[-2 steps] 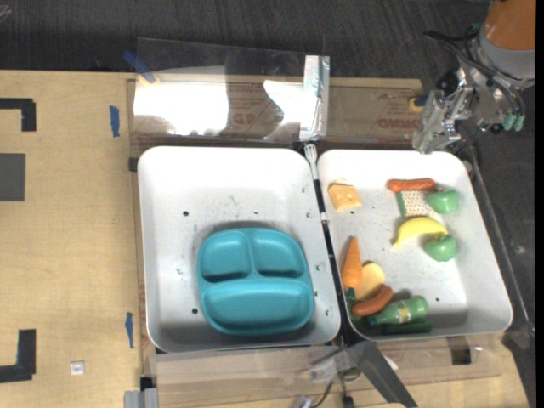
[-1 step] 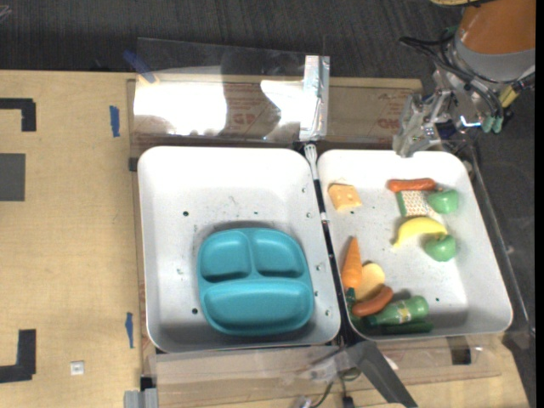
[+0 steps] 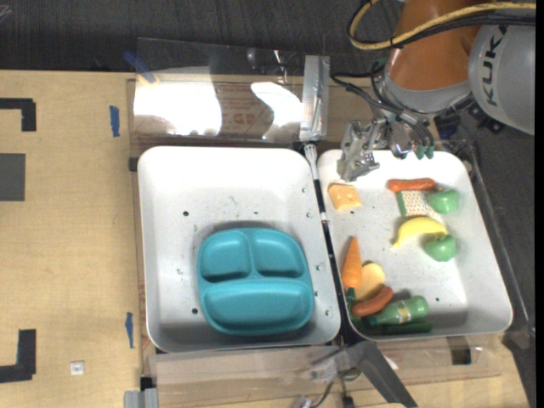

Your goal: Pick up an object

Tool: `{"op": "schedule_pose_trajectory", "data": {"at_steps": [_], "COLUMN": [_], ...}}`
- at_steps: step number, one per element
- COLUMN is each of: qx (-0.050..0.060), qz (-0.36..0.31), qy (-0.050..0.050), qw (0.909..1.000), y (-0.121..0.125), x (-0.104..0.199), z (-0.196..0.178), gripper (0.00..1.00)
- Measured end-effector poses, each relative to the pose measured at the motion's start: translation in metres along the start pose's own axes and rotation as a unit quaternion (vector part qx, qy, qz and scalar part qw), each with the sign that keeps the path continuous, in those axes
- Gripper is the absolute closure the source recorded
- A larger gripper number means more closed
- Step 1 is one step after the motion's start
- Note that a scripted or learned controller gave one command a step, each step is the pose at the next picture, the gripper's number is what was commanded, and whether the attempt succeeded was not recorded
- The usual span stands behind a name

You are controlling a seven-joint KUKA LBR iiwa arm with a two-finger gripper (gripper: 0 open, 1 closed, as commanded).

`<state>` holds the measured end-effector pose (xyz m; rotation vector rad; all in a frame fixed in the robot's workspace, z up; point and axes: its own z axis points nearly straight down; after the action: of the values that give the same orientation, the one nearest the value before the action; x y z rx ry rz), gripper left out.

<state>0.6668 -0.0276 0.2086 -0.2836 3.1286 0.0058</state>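
My gripper [image 3: 358, 167] hangs over the far left corner of the right bin [image 3: 489, 262], its metal fingers pointing down with nothing visible between them. Just below it lies a pale orange wedge [image 3: 344, 195]. Further right lie a red sausage [image 3: 411, 185], a tan grater-like piece [image 3: 414, 203], a yellow banana [image 3: 416, 229] and two green pieces [image 3: 443, 201] [image 3: 440, 247]. Near the front of the bin lie a carrot [image 3: 351, 262], a yellow slice [image 3: 371, 277], another sausage [image 3: 374, 302] and a green bottle [image 3: 399, 312].
A teal divided tray [image 3: 253, 280] sits in the left bin [image 3: 170, 194]. A clear plastic sheet [image 3: 221, 100] and a metal bracket [image 3: 315, 96] stand behind the bins. Black and yellow cables [image 3: 382, 15] loop over the arm at the top right.
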Motion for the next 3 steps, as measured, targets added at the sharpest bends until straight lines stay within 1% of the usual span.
{"op": "schedule_pose_trajectory", "data": {"at_steps": [1,2,3], "qx": [0.002,0.001,0.002], "qz": [0.075,0.075,0.077], "qy": [-0.008,0.0,-0.007], "qw": [0.9972,0.9972,0.997], "y": [-0.005,-0.025,-0.024], "x": [0.004,0.019,0.002], "z": [-0.088,-0.024,-0.083], "gripper": [1.0,1.0,1.0]}}
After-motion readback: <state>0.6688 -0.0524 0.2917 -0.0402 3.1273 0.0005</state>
